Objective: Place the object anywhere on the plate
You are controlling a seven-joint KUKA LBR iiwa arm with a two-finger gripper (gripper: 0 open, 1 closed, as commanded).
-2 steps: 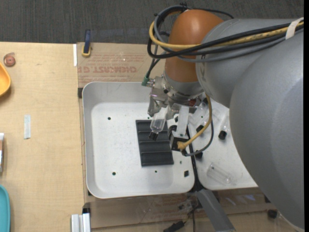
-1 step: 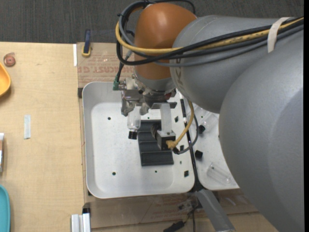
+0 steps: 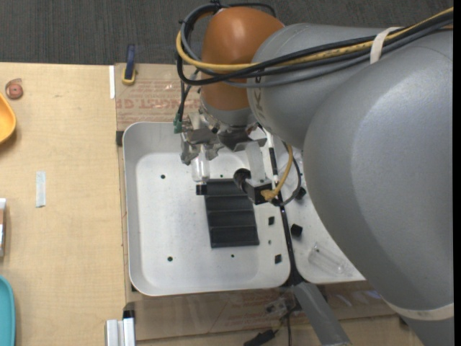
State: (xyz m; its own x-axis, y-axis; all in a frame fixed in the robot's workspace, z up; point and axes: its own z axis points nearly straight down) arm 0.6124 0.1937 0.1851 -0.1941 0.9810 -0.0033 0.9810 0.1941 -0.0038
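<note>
A black ribbed block (image 3: 232, 218) lies flat on the floor of the left white bin (image 3: 133, 193), near its right side. My gripper (image 3: 216, 170) hangs low over the bin's upper middle, just above the block's top edge and close to it or touching it. The grey arm with its orange band covers the upper right of the view and hides most of the right bin (image 3: 324, 269). At the far left edge, an orange-yellow dish (image 3: 4, 121) peeks in on the wooden bench.
A wooden bench top (image 3: 65, 229) spreads left of the bins with a small white strip (image 3: 40, 189), a pink disc (image 3: 13, 89) and a teal rim (image 3: 3, 312). A clear plastic piece (image 3: 328, 259) lies in the right bin. A blue clamp (image 3: 130, 63) stands behind the left bin.
</note>
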